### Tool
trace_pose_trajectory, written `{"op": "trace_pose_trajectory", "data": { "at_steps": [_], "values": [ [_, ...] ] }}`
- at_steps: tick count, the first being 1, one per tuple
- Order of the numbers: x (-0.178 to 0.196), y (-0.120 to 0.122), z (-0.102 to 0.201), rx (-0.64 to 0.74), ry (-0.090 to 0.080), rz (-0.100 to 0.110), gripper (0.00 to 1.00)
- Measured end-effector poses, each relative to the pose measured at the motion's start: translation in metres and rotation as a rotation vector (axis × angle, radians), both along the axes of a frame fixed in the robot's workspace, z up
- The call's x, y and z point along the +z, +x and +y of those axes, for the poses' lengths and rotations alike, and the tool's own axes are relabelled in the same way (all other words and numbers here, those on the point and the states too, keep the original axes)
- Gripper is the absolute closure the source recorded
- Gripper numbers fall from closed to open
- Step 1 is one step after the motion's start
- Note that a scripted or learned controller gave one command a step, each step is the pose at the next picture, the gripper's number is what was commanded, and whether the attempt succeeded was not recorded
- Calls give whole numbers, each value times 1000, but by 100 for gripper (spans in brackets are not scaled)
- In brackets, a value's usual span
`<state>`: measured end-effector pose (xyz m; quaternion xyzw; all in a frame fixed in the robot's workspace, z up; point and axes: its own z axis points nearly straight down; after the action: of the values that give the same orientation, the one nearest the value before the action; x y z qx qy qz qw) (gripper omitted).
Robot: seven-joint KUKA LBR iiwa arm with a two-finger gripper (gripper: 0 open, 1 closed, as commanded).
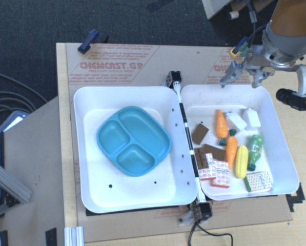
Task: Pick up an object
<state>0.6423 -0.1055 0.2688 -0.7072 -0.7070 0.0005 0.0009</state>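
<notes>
Your gripper point(243, 78) hangs at about one o'clock, over the far rim of the right bin point(283, 152), fingers spread apart and clamped on nothing; it looks parked clear so you can choose a target. Everything worth picking lies in that bin: two carrots point(221, 124), one banana point(241, 162), one green bottle point(253, 148), two brown blocks point(199, 134), plus some packets. At nine o'clock the left bin point(91, 178) carries one blue divided plate point(134, 140).
</notes>
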Motion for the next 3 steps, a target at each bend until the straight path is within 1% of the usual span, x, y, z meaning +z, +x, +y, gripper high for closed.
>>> {"op": "trace_pose_trajectory", "data": {
  "at_steps": [1,2,3],
  "values": [
    [-106,-69,-2,-1,0,0,0],
    [-184,-65,-14,-1,1,1,0],
    [-174,-65,-14,-1,0,0,100]
  ]
}}
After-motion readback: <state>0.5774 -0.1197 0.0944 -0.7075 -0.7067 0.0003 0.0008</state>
